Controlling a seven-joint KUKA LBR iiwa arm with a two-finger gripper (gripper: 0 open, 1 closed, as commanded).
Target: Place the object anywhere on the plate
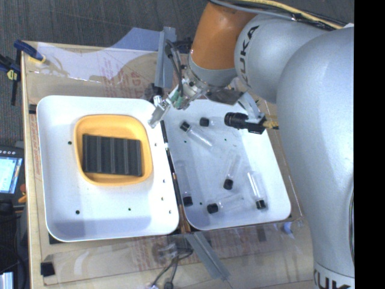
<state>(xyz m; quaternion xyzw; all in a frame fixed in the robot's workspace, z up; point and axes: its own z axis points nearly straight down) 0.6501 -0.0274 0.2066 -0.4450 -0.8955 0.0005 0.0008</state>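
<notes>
Gripper [157,110] sits over the top edge of the bench's two bins, right at the seam btwn left bin [54,209] & right bin [274,179]; can't tell if it's clenched or released, nothing visibly in it. Yellow plate [111,125] w/ dark ribbed insert lies in left bin's upper half. Clear vials w/ black caps [255,188] lie scattered in right bin, mostly toward its bottom edge, well apart from plate.
</notes>
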